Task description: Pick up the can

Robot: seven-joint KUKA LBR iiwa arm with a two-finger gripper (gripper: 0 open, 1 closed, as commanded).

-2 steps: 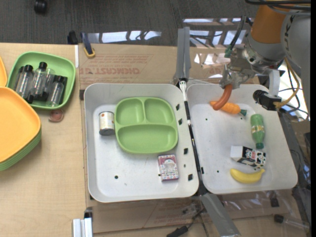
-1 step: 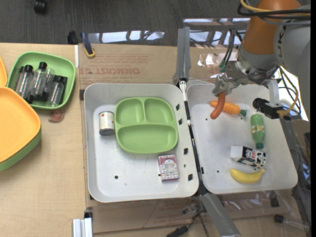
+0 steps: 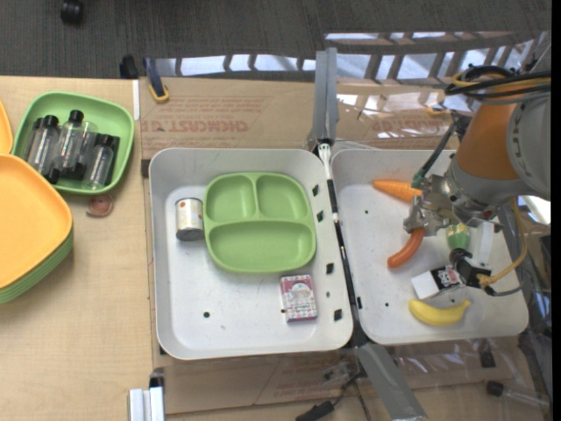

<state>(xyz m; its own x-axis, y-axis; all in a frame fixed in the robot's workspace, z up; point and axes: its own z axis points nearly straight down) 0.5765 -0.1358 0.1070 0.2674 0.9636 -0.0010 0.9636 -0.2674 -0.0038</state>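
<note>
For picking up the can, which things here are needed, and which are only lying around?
Needed:
can, lying in the left bin
gripper, over the right bin

Lying around:
green divided plate
small card box
carrot
orange sausage-shaped piece
banana

- The arm [image 3: 500, 139] comes into the camera view from the right side and bends downward at a slant.
- Its upper part is grey, and a wide orange band sits just above the wrist.
- Below the band, the grey wrist [image 3: 469, 191] narrows toward the gripper.
- Thin cables, yellow and black, run along the arm near the top and hang beside the wrist on its right.
- The gripper [image 3: 424, 220] points down and to the left, low over the right bin [image 3: 368, 261].
- The gripper body looks dark and metallic; its small parts are hard to tell apart from this height.
</note>
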